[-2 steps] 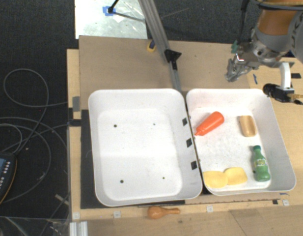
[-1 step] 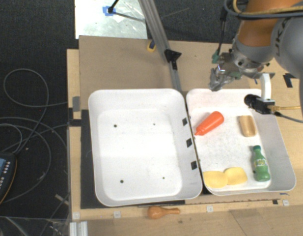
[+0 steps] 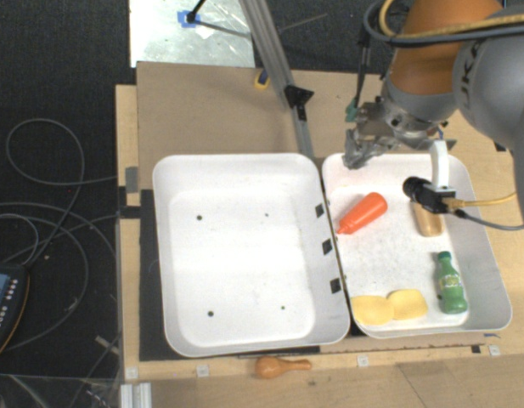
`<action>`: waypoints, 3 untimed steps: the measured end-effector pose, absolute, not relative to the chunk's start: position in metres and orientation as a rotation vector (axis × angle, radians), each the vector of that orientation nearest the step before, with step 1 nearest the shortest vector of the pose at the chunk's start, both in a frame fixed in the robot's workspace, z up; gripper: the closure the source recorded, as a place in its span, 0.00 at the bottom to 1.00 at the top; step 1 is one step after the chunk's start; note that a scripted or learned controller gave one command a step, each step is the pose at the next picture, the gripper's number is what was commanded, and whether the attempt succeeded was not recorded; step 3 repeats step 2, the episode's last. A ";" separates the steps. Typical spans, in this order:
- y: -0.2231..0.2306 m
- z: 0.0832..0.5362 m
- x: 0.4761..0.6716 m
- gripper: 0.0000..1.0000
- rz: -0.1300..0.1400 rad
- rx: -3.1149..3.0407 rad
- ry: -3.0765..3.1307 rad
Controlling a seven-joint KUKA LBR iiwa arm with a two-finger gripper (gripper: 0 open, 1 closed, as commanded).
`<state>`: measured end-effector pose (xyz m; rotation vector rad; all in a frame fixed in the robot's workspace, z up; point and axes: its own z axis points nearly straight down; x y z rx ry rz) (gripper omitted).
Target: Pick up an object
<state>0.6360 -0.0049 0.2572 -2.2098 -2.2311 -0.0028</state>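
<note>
I've got the arm [image 3: 465, 66] in from the right, orange band up top, w/ the pincer [image 3: 361, 153] down at the far-left corner of the right bin [image 3: 491, 300]. Can't tell from this angle whether it's released or clenched, and I see nothing between its tips. Closest pickable thing is the orange carrot-shaped piece [image 3: 363, 213], lying tilted on the bin floor, near the pincer but apart from it, just beside the divider side. To its right a tan block [image 3: 428, 220] sits partly under a black-and-white fitting w/ a yellow cable. Green bottle [image 3: 451, 283] lies near the right wall. Two yellow flat pieces [image 3: 389, 307] sit side by side, touching, at the near edge. Left bin [image 3: 168, 313] is next door, rims meeting. On the bench [image 3: 151, 109], outside the bins at the near edge, an orange-brown pear-shaped item [image 3: 281, 365].
</note>
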 end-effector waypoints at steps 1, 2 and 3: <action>0.039 0.255 0.600 1.00 0.000 -2.208 -2.230; 0.081 0.239 0.574 1.00 0.000 -2.209 -2.230; 0.081 0.239 0.574 1.00 0.000 -2.209 -2.230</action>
